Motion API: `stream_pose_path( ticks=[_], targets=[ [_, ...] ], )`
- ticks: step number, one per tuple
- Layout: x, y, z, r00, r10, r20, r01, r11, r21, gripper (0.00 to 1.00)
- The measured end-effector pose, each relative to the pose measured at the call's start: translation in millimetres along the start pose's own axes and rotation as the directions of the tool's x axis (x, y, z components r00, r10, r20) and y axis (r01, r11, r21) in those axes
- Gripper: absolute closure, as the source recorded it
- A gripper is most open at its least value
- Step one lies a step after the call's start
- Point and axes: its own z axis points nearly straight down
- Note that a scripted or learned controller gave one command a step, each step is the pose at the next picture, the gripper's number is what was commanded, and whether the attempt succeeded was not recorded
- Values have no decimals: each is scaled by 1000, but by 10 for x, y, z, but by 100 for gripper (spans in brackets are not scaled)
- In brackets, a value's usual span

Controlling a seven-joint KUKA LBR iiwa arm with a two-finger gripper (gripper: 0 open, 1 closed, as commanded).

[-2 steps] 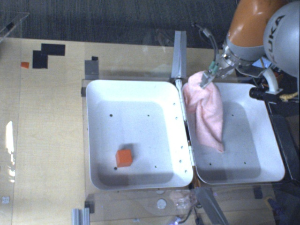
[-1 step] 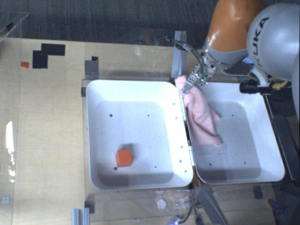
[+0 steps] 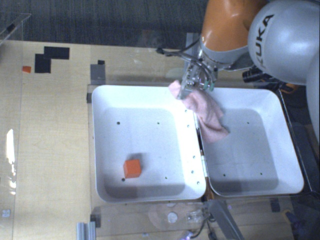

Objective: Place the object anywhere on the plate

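Note:
A pink cloth [image 3: 206, 113] hangs from my gripper [image 3: 190, 86], which is shut on its upper corner. The cloth dangles over the seam between the two bins, mostly above the right bin [image 3: 260, 179]. The gripper sits near the far rim, at the top of the divide between the bins. An orange block [image 3: 132, 168] lies on the floor of the left bin [image 3: 145, 134], near its front left. No plate is visible.
The arm with its orange band [image 3: 227, 19] comes in from the upper right over the right bin. Black marks [image 3: 50, 58] and a small orange patch [image 3: 26, 69] lie on the wooden bench at far left.

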Motion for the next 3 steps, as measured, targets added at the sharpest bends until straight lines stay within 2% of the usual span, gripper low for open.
stream_pose_path(
  ticks=[1,2,3],
  targets=[
    [149,469,119,967,-254,-1,254,967,-1,100],
    [284,978,89,967,-256,0,256,967,-2,100],
    [283,977,87,967,-256,1,256,967,-2,0]
  ],
)
